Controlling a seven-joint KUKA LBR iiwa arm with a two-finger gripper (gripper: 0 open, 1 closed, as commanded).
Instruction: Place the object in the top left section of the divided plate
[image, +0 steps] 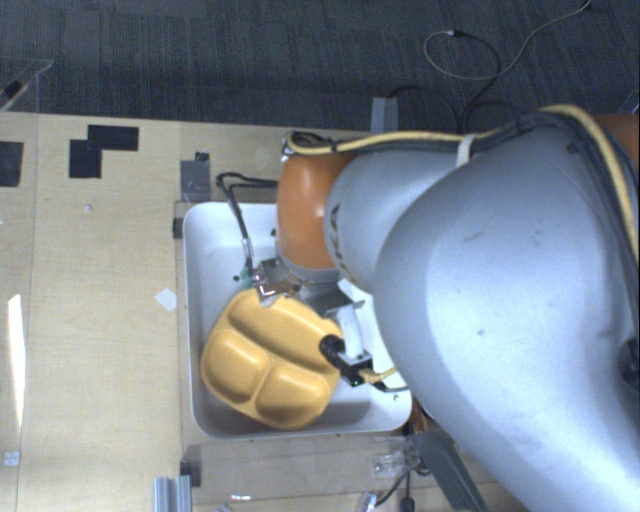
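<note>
A yellow divided plate lies in the left white bin, tilted, with its lobed underside or sections facing the camera. The arm's orange band and grey wrist hang directly over the plate's upper right edge. The gripper sits at that edge, touching or just above the plate, and its fingers are hidden under the wrist. A black and yellow fitting sticks out beside the plate's right side. No separate object to be placed can be made out.
The huge grey arm body covers the right half of the view, including the right bin. Black cables run along the bin's top edge. The wooden bench stretches to the left, with black markers at its upper left.
</note>
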